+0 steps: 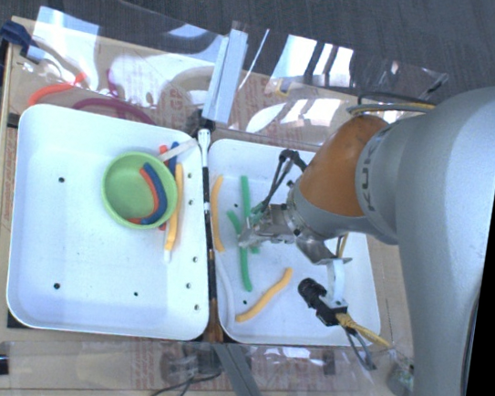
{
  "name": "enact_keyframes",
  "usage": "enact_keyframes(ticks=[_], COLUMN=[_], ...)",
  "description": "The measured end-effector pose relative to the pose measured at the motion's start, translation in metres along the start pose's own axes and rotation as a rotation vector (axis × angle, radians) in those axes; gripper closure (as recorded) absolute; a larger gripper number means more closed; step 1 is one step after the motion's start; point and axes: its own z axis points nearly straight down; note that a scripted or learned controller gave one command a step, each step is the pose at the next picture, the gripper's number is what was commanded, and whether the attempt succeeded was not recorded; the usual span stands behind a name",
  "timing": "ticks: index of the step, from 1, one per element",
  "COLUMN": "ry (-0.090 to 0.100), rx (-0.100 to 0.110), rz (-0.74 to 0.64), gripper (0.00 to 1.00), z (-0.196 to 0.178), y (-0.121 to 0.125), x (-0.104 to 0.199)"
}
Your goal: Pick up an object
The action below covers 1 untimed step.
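- The gripper (257, 229) was lowered in the right bin (364, 284), among green sticks (245, 229).
- Whether the jaws were released or clenched could not be told.
- An orange stick (265, 295) lay nearer, well apart from a green bowl (138, 190) in the left bin (54, 256).
- The sticks were judged light, thin, probably bendy and slippery; a grip across the middle was advised.

Smooth plastic and bare metal on a wooden table

Both white bins (77, 287) look like smooth, faintly glossy plastic; the green bowl (133, 189) is matt plastic; the green (246, 197) and yellow sticks (265, 297) seem soft and rubbery; the arm (442, 194) is satin grey metal with a glossy orange band (339, 169); the table (94, 363) shows pale wood.
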Motion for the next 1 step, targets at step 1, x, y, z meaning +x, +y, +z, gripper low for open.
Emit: enact_keyframes(ticks=[1], ry=[0.005], rx=[0.006], rz=[-0.014], gripper=[1.00], z=[-0.1639], y=[0.0885], x=[0.0215])
